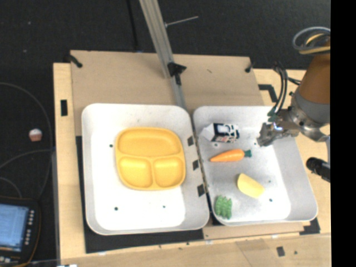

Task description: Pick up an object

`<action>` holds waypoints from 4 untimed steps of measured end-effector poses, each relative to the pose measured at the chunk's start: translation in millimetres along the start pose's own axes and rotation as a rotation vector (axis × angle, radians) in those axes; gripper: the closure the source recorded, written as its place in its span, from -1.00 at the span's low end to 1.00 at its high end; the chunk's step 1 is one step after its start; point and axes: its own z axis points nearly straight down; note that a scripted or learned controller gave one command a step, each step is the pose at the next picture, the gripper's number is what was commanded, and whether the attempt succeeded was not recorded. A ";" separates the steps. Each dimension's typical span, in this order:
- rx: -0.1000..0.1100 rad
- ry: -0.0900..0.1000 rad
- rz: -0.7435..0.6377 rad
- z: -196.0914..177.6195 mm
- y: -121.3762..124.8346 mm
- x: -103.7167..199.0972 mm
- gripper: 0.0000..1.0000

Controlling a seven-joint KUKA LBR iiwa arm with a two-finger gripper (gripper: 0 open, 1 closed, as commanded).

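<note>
Approach step. Hand [267, 134] near right bin [295, 202] far edge, right of carrot [227, 156]; grip state unreadable. Next: descend onto 1 object, close.

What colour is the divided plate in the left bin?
Yellow; the divided plate shows clearly in the camera view.
</note>
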 end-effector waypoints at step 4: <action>0.008 0.003 -0.002 -17.3 54.9 137.6 1.00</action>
